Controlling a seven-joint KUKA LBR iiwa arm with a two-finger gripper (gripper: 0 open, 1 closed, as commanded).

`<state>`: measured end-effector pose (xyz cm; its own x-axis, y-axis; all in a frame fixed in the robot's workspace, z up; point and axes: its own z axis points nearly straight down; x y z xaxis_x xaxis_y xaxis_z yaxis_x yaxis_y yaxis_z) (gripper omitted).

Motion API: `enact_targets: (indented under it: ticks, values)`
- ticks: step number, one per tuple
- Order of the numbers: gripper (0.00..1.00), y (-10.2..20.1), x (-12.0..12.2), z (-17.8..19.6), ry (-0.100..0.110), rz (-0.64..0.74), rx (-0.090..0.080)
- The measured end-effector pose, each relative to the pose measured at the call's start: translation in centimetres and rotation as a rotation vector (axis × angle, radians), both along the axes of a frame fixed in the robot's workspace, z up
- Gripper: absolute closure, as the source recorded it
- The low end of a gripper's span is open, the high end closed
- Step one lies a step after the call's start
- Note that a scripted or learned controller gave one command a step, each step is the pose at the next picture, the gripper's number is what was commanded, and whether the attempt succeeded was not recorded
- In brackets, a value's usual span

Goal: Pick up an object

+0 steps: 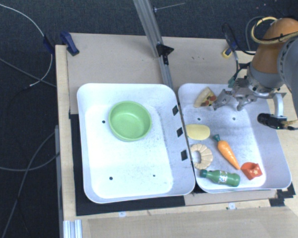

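The right bin (260, 138) holds several small objects. A pizza slice (205, 97) lies at its far left corner. A yellow oval piece (197, 131), a beige ridged ring (202, 155), an orange carrot (228, 153), a green bottle (220, 177) and a red piece (251, 170) lie further forward. My gripper (231, 102) hangs over the bin's far end, just right of the pizza slice. It is open with nothing between its fingers.
The left bin (129, 175) holds a green bowl (130, 120). A metal pole (151, 24) slants up from the gap between the bins at the back. Blue clamps (68, 43) sit on the bench's far corners.
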<state>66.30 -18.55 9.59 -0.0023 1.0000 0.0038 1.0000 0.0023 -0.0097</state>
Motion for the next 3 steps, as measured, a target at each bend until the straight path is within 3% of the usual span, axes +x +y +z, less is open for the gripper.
enact_targets:
  ticks: [1,3]
  values:
    - [1.00,0.0,0.2,1.5,-0.006,0.001,-0.002]
    - [1.00,-0.9,0.9,12.0,-0.019,-0.001,-0.005]
